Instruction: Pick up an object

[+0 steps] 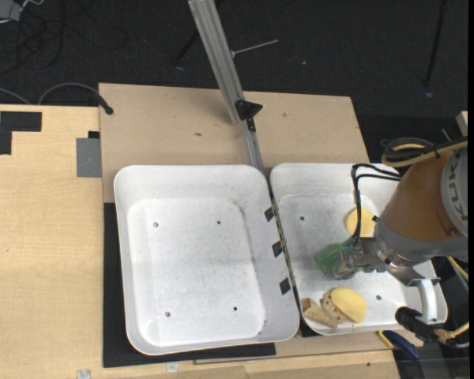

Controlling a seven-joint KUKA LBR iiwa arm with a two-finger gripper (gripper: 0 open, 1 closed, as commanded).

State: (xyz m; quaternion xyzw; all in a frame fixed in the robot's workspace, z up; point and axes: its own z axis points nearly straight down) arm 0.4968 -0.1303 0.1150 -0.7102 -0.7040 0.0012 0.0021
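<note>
Partial letters "KU" read on the grey arm [450, 204] housing at the right edge; no other writing legible. Orange band sits above the wrist, black cable looping over it.

Jaws [349, 265] are low over the right bin [316, 192], right by a green object [329, 257] near that bin's middle; cannot tell whether the jaws are open, closed or gripping it, the wrist blocks the view.

Yellow round object [362, 221] lies just beside the arm toward the bin's far right side, partly hidden. Another yellow object [347, 303] rests at the bin's near edge, touching a tan, crumbly-looking piece [319, 313] at the near-left corner.

Left bin [193, 255] is white, speckled, with four small dark dots. Black clips [276, 249] run along the seam between the bins.

Bench [47, 235] is pale wood with a brown board [300, 129] under the bins' far side. A metal rail [220, 58] slants up from the board's far edge. Dark floor with cables behind.
</note>
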